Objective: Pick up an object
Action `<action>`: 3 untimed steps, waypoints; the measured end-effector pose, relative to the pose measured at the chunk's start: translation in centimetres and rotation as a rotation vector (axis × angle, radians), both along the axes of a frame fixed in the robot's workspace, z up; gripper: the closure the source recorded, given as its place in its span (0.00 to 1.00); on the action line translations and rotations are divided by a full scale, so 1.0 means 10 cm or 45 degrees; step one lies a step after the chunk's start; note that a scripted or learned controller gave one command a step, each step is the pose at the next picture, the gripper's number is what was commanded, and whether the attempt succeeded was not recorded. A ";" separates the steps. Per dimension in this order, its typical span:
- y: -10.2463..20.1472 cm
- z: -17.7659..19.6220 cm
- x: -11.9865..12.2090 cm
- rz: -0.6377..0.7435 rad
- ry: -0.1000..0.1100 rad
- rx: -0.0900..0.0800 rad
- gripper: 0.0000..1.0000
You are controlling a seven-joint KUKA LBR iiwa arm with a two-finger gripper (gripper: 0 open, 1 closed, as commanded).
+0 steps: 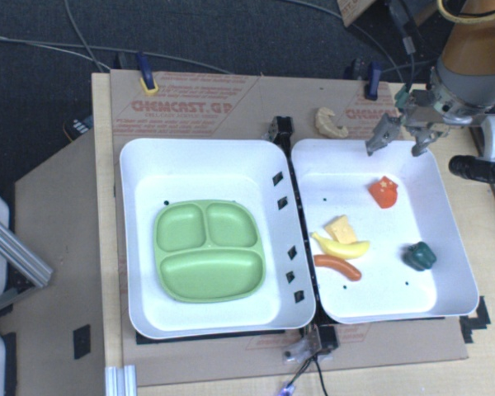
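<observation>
My gripper (pixel 400 141) hangs open over the far edge of the right bin (pixel 454 246), its two fingers spread with nothing between them. Below it in the bin lies a small red piece (pixel 384 192). Nearer the bin's middle sit a yellow cheese wedge (pixel 340 227), a yellow banana (pixel 344 248) and a red-orange sausage (pixel 338 267), close together. A dark green object (pixel 419 256) rests toward the right wall.
The left bin (pixel 140 221) holds a green divided plate (pixel 209 250). A beige object (pixel 331 123) lies on the cardboard behind the bins. Black clips line the divide between the bins (pixel 287 221). Blue clamps (pixel 148 78) hold the board's far edge.
</observation>
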State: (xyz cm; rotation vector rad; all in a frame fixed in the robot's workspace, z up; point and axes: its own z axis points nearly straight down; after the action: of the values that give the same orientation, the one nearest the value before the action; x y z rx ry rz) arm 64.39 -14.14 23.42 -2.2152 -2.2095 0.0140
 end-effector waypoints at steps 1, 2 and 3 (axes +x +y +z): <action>0.00 0.09 0.03 0.004 -0.019 -0.003 0.00; 0.03 -0.54 0.01 0.004 -0.011 -0.001 0.00; 0.03 -1.07 -0.09 0.003 -0.011 -0.001 0.00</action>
State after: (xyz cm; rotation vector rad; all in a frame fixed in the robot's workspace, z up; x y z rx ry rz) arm 63.44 -13.82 12.67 -2.2173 -2.2172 0.0051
